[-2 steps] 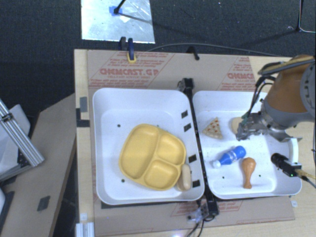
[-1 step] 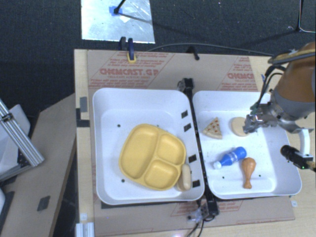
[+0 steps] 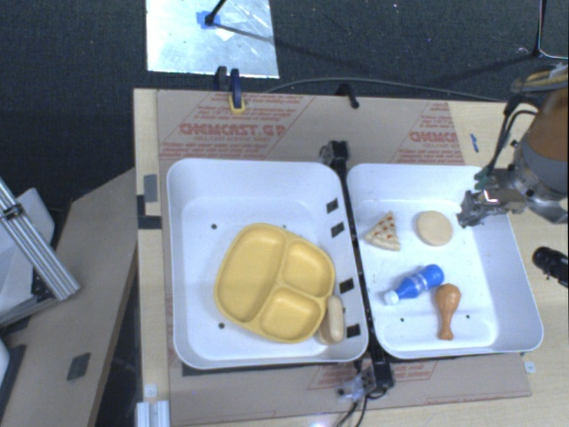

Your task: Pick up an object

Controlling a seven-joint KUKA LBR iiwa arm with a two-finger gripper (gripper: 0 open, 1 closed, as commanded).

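Gripper (image 3: 473, 205) hangs over right bin's (image 3: 516, 265) far-right edge, fingers unreadable, can't tell. Nothing gripped visibly. Round cookie (image 3: 435, 228) lies just left; pizza slice (image 3: 384, 232), blue bottle (image 3: 414, 285), drumstick (image 3: 447, 308) nearby.

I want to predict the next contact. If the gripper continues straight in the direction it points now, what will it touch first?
The gripper points leftward and down into the right bin. The round tan cookie lies nearest in that line, so probably that, though depth is unclear and it might reach the bin floor first.
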